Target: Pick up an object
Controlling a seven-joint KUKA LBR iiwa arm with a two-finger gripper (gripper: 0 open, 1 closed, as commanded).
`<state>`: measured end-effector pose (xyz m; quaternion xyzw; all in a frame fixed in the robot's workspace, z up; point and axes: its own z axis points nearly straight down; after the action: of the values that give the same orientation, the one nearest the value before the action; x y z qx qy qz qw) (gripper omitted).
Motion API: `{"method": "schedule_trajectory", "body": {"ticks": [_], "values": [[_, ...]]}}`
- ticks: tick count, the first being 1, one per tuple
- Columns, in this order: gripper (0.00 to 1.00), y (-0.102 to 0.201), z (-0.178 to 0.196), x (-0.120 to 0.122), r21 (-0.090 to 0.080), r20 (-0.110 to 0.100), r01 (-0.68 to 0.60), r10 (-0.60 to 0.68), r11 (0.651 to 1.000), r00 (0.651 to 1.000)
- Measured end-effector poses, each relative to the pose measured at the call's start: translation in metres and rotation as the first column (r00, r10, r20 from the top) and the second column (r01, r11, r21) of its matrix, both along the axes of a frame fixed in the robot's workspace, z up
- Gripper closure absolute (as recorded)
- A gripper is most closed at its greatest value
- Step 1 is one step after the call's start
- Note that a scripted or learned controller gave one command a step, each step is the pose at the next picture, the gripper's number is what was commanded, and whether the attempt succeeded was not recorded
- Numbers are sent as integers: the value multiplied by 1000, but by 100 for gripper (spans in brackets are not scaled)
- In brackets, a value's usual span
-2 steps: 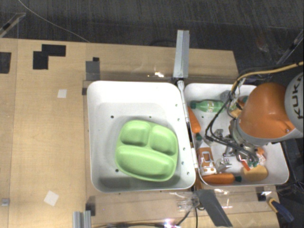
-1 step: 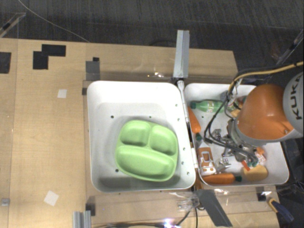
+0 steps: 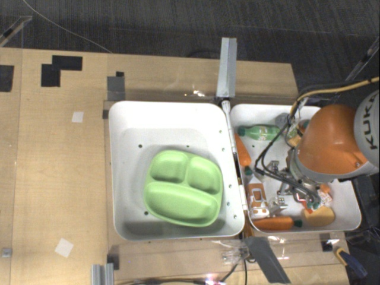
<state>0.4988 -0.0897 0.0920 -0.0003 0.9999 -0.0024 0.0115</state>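
Observation:
My gripper (image 3: 295, 193) hangs low inside the right bin (image 3: 354, 217), under the orange wrist band (image 3: 329, 138). Around it lie several small items. A green bottle (image 3: 259, 133) rests near the bin's far wall. One orange carrot (image 3: 242, 150) lies along the left wall, and a second carrot (image 3: 274, 223) lies by the near wall. A tan bread-like piece (image 3: 320, 217) sits just to the gripper's lower right, with a small red and green item (image 3: 313, 205) touching it. A white and orange card (image 3: 256, 198) lies to the left. The arm hides the bin's right half.
The left bin (image 3: 119, 159) holds a green divided plate (image 3: 184, 187). A metal post (image 3: 227, 70) stands at the far end of the divider between the bins. Black cables (image 3: 264, 162) loop off the wrist over the right bin. Wooden bench top (image 3: 53, 177) spreads left.

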Motion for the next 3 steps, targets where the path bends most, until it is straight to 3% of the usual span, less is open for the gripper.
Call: {"method": "schedule_trajectory", "body": {"ticks": [2,3], "values": [[0,4,0,20,-2,-7,-208,208,978,978],[0,6,0,5,-4,3,-205,205,979,979]]}}
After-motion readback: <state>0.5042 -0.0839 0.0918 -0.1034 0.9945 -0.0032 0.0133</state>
